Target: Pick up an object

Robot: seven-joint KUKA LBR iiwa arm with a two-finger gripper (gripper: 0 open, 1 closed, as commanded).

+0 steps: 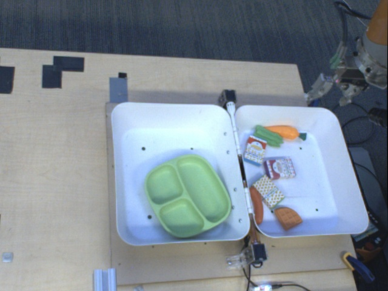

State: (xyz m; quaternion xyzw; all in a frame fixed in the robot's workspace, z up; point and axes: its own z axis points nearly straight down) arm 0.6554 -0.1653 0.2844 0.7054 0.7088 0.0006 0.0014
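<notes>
The right bin [339, 180] holds several small toy foods: an orange carrot [284, 131], a green pod [268, 136], a small carton [255, 150], a red-and-white packet [280, 168], a patterned packet [269, 191], a red sausage [257, 204] and a brown bread piece [288, 217]. My gripper [333, 93] hangs at the upper right, beyond the right bin's far corner and well away from the foods. Its fingers are spread open, with nothing between them.
A green divided plate [188, 194] lies in the left bin [130, 162]. A black clamp [228, 96] sits at the far end of the ridge between the bins. Cables run beside the bench on the right.
</notes>
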